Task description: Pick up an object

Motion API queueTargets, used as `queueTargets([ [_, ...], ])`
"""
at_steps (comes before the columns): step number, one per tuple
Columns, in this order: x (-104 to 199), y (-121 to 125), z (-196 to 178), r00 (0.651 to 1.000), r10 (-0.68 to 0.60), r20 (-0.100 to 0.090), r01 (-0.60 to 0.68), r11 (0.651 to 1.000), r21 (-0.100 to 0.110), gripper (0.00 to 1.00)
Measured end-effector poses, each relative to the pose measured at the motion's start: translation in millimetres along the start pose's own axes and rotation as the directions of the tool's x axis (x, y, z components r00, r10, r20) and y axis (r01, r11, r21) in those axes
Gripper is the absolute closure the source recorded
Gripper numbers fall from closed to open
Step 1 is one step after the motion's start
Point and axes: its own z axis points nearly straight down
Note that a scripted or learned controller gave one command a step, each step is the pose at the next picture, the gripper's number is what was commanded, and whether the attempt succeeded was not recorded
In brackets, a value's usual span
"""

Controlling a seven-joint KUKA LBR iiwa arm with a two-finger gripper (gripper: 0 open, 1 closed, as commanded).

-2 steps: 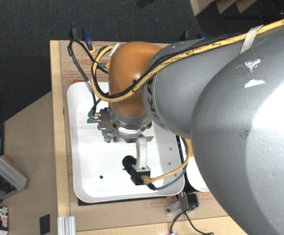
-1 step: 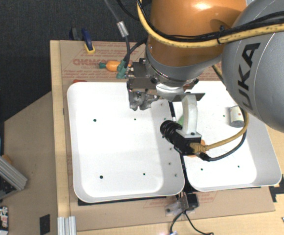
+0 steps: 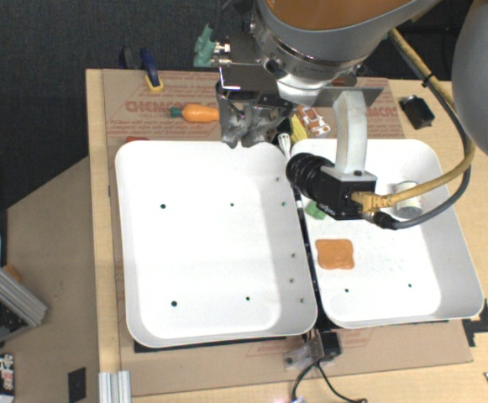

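**Gripper poised at the far rim of the left bin**

While the grey arm [image 3: 336, 15] is stretched in from the right, the gripper [image 3: 245, 133] is seen at the far edge of the left bin [image 3: 202, 250], near the corner shared by the 2 bins. Whether it is apart or together cannot be told. An orange-brown flat object [image 3: 335, 254] is seen in the right bin [image 3: 420, 284], just beside the divide from the left bin. A small green piece [image 3: 313, 211] is glimpsed beyond it, under the black camera unit [image 3: 327, 187]. An orange carrot-like toy [image 3: 198, 113] is laid on the cardboard beyond the left bin's far rim.
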Motion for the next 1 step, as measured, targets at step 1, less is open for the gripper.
queueTargets([
  [1,-101.4,0.8,-27.7,1.0,0.016,0.008,-0.016,1.0,0.005,1.0],
])
